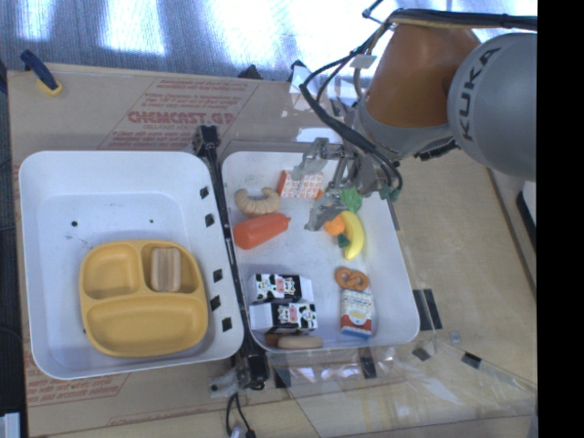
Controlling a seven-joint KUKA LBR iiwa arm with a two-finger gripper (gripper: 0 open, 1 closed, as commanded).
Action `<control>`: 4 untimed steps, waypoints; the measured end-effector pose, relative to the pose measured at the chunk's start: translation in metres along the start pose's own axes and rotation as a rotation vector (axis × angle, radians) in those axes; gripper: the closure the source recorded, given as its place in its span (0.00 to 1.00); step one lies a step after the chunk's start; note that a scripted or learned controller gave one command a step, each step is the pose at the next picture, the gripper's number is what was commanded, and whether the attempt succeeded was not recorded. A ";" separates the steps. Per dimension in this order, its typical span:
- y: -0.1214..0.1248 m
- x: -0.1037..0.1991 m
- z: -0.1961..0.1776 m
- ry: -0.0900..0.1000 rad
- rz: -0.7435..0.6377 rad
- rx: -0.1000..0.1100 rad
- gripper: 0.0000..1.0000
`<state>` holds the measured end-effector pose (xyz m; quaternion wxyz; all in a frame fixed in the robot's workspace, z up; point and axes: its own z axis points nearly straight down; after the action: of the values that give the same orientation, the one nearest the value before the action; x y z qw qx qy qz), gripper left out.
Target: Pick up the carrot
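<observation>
The carrot (pixel 261 230) is a stubby orange-red piece lying near the left wall of the right bin (pixel 401 286), pointing right. My gripper (pixel 321 188) hangs over the bin's upper middle, up and to the right of the carrot and apart from it. Its two grey fingers (pixel 322 215) stand spread, so it is open with nothing between them. The lower finger ends beside a small orange and green toy (pixel 337 225).
Around the carrot lie a tan croissant (pixel 258 199), an orange packet (pixel 299 185), a banana (pixel 353 236), a pretzel (pixel 351 278), a juice carton (pixel 357 310), two milk cartons (pixel 278 287) and a sausage (pixel 299 342). The left bin (pixel 55 181) holds a yellow divided plate (pixel 141 299).
</observation>
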<state>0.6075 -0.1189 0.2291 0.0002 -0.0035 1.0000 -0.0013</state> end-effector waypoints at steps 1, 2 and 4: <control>-0.046 -0.028 0.068 0.004 -0.015 -0.002 0.00; -0.076 -0.029 0.140 0.005 0.047 -0.003 0.00; -0.076 0.062 0.138 0.002 -0.051 -0.003 1.00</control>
<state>0.5456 -0.1952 0.0915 -0.0010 -0.0288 0.9996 0.0002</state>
